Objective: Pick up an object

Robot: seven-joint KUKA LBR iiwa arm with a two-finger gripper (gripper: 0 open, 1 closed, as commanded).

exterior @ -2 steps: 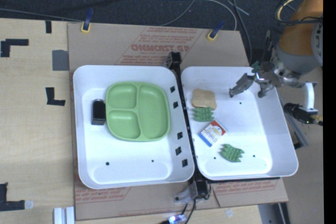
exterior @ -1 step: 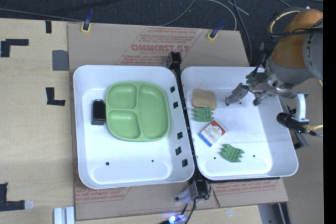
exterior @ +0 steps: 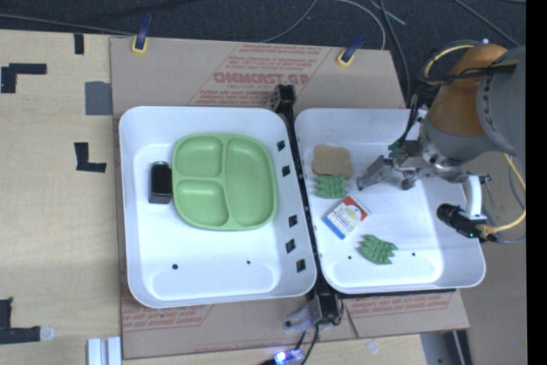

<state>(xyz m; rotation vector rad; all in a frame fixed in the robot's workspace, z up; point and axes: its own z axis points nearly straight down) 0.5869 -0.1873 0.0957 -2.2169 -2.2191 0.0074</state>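
green leafy toy [exterior: 376, 249] near in right bin [exterior: 427, 273] | gripper [exterior: 382, 173] above, fingers spread, empty | step: approach | next: descend onto an object

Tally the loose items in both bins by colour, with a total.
Green: 3 — plate, upper green piece, lower green piece
Black: 1 — block
Brown: 1 — square
Red-white-blue: 1 — packet
Total: 6

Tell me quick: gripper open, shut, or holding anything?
Gripper: open, holding nothing, over the right bin, right of the brown pad.
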